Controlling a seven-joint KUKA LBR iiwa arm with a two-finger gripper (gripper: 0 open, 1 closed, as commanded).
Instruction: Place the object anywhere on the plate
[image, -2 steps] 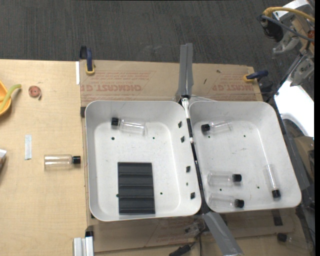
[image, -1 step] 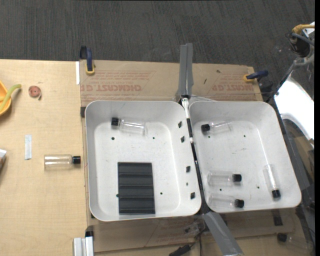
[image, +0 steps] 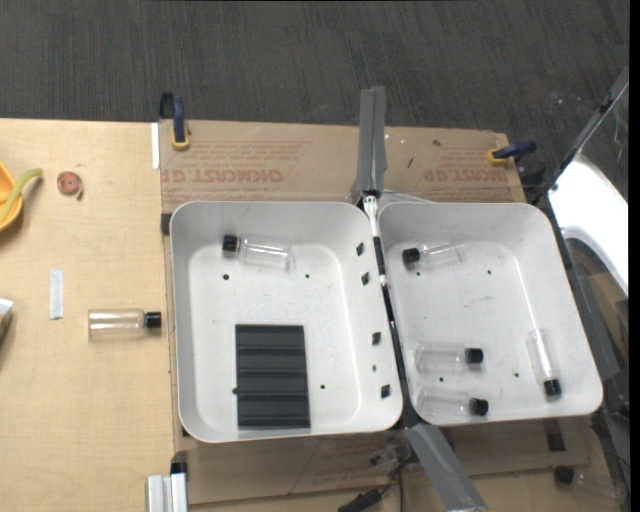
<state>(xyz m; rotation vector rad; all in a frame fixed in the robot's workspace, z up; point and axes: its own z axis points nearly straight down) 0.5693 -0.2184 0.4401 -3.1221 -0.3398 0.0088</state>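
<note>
Risk logged: the clear vial lay on its side in the left bin, well apart from the dark ribbed plate, likely to roll or slip when pinched; the gripper's state could not be told.

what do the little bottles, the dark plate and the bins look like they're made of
Bottles, such as the one in the left bin: clear plastic or glass, see-through bodies, black caps. Plate: matte black, ribbed, probably plastic or rubber. Bins, such as the right one: smooth white moulded plastic, slightly glossy.
</note>
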